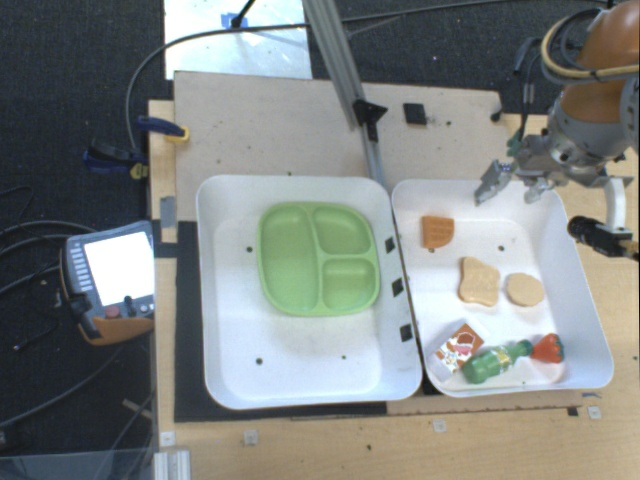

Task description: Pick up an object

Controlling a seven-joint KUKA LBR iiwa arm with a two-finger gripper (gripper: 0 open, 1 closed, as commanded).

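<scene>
My gripper point(512, 187) hovers over the far edge of the right bin point(582, 268), fingers spread open with nothing between them. Below it in that bin lie an orange toast piece point(437, 232), a tan bread slice point(479, 281) and a round tan cookie point(524, 290). Near the bin's front edge sit a small red and white carton point(458, 347), a green bottle point(494, 362) and a red strawberry-like piece point(547, 348). The toast piece is the nearest object, to the gripper's lower left.
The left bin point(225, 348) holds a green divided plate point(320, 258). A grey pole point(338, 53) slants across the back board. A black clip point(415, 114) sits on the board, and a tablet pendant point(112, 278) lies left of the bench.
</scene>
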